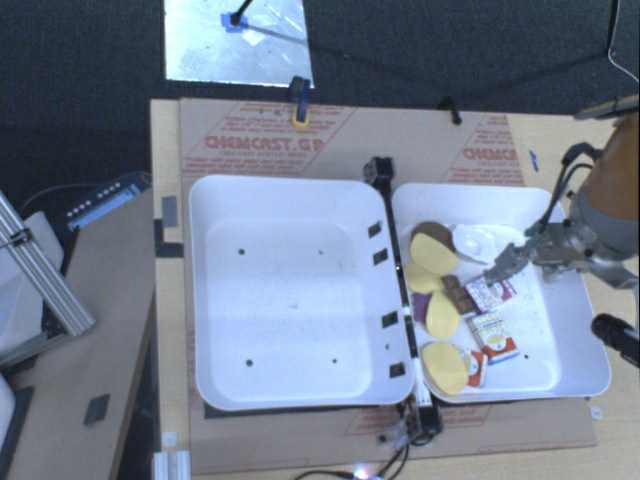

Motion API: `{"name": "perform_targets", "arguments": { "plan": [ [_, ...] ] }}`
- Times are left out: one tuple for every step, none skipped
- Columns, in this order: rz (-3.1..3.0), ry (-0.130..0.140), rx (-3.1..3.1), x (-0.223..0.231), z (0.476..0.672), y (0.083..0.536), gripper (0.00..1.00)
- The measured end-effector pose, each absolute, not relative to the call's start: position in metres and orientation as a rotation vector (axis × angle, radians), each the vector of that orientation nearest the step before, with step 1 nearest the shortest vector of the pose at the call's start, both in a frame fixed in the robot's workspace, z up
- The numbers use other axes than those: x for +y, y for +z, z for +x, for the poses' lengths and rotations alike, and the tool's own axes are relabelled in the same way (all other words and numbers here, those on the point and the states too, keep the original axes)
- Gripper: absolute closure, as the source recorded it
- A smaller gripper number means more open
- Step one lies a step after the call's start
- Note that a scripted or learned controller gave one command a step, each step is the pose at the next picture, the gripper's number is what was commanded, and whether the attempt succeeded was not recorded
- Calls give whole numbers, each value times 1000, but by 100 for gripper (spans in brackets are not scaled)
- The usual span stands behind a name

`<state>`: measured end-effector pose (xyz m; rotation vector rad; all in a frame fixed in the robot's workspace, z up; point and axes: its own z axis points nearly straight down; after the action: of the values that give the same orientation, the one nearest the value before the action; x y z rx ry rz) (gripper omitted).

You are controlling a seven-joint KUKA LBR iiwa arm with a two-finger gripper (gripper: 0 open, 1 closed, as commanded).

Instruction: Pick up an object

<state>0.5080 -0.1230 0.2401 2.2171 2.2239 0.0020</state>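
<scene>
Two shallow white bins side by side on a pale worktop (110,298), atop a brown printed sheet (270,143) that spreads out well beyond the end effector (503,265) on every side. Left bin (215,208) well off to the end effector's left in the view, bare white floor with a few dark dots. Right bin (575,368) directly beneath the end effector, holding all the loose pieces. Grey arm (610,198) with its orange band behind and to the right of the end effector, slanting down over the right bin's far-right part. Silvery square sheet (240,28) far up and to the left, beyond the worktop's edge.

Three larger pale-yellow ovals, smooth and flat-looking: one (433,255) just left of the end effector, another (443,315) below-left, the last (447,368) further below-left near the bin's front wall. Brown rounded piece (430,233) up and left, touching the first oval. White crumpled wrapper (480,240) just above-left, close to the tip. Small white packet with purple and red print (490,293) right under the end effector, seemingly touching or nearly so. Another white-and-red packet (488,328) below that, and a red packet (497,351) below again. Dark brown block (455,290) below-left, between the ovals and the packets.

Open or closed at the end effector: cannot tell. Nothing visibly lifted clear of the bin.
</scene>
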Motion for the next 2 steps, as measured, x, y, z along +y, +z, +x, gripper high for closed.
{"name": "perform_targets", "arguments": {
  "plan": [
    [2213,1,2237,-50,524,189,0],
    [2205,11,2243,85,548,184,0]
  ]
}}
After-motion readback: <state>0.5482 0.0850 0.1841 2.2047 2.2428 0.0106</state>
